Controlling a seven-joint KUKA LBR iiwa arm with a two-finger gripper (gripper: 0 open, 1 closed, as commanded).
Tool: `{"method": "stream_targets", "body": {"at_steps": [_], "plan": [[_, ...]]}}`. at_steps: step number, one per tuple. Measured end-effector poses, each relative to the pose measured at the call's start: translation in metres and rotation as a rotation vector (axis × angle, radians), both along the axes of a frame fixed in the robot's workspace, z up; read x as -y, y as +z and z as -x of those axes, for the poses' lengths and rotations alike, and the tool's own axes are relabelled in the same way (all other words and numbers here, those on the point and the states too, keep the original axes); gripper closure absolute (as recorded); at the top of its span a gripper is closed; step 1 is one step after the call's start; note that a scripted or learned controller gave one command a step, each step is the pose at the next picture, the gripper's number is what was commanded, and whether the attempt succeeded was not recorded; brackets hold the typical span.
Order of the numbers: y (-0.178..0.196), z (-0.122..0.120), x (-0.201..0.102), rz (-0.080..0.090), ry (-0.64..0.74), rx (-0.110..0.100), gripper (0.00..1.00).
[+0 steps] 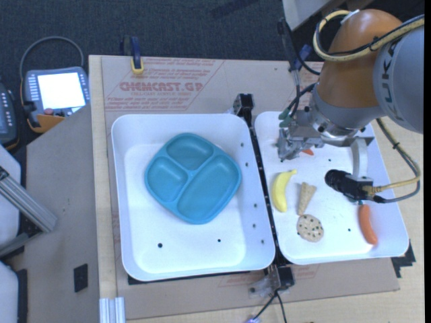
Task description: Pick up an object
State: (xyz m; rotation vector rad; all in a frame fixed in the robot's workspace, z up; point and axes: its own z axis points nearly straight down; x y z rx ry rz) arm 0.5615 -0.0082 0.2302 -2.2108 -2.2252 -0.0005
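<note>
Because the bulky wrist of the arm point(357, 66) hangs right over the jaws in this slanted view, we cannot tell whether they are open or closed, nor whether anything sits between them. We see them low over the far left corner of the right bin point(337, 244), close to the wall it shares with the left bin point(122, 180). A small orange-red scrap point(308, 152) peeks out just beside them, half covered by the wrist. It is too small for us to name, and we cannot say whether the jaws touch it.

Most of the far side of the right bin is covered by the arm, and the arm itself is cut off at the top and right edges of the view.

Nearer to us in the same bin the things to pick lie in plain sight. A banana point(283, 190) lies on end near the left wall, and a cone point(306, 195) lies just beside it on the right. A speckled cookie point(310, 227) sits flat below the cone, near it but apart. A carrot point(368, 224) rests well off to the right, close to the bin's right rim. None of these touches the jaws.

A blue divided plate point(193, 177) lies flat in the middle of the left bin. Both bins stand on a pale brown surface point(168, 86) whose faint red lettering we can only partly read.
</note>
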Motion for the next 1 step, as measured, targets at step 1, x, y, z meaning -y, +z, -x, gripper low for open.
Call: {"method": "stream_targets", "body": {"at_steps": [1], "plan": [[0.0048, 0.0231, -0.0528, 0.001, 0.0, -0.001, 1.0]]}}
